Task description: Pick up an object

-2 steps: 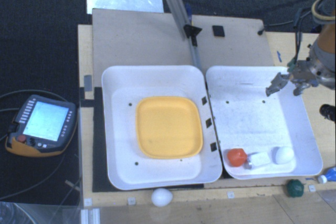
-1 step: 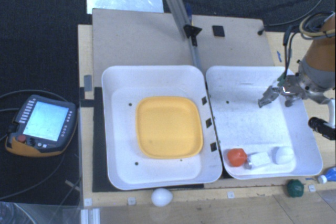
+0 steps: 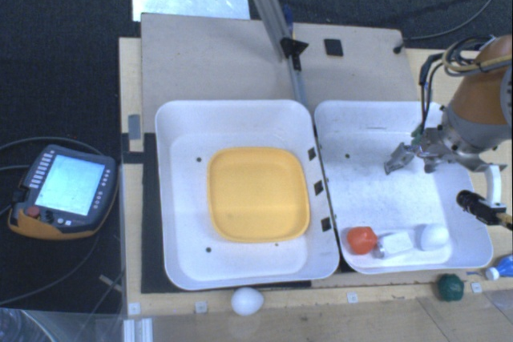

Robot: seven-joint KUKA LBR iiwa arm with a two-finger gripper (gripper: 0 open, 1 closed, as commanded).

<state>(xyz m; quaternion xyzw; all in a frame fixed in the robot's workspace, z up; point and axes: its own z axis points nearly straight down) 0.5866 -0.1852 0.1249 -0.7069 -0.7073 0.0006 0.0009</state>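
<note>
Bench: you are looking down on a pale bench (image 3: pixel 353 68) sitting on dark carpet, with two shallow white bins lying side by side on it.
Left bin: the left bin (image 3: pixel 180 196) is holding a yellow square plate (image 3: pixel 259 193), which is lying flat near its middle.
Right bin: the right bin (image 3: pixel 377 172) is carrying three small things along its near edge, all well below the gripper.
Red object: a red-orange object (image 3: pixel 361 239) is sitting at the near left corner of the right bin.
White block: a small white block (image 3: pixel 395 243) is lying just beside the red object, on its right.
White ball: a white ball (image 3: pixel 434 236) is resting just beside the block, toward the bin's right wall.
Arm: the grey arm with its orange band (image 3: pixel 481 96) is reaching in from the right, over the right bin's far right part.
Gripper: the gripper (image 3: pixel 413 158) is hanging over bare bin floor; you are seeing its fingers (image 3: pixel 396 162) spread apart, with nothing between them.
Outside the bins: a white egg-shaped thing (image 3: pixel 247 301) is lying on the bench's near edge below the left bin, and a dark green ball (image 3: pixel 450 287) is sitting beyond the right bin's near right corner.
Pendant: a handheld control pendant (image 3: pixel 62 190) with a lit screen is lying on the carpet to your left.
</note>
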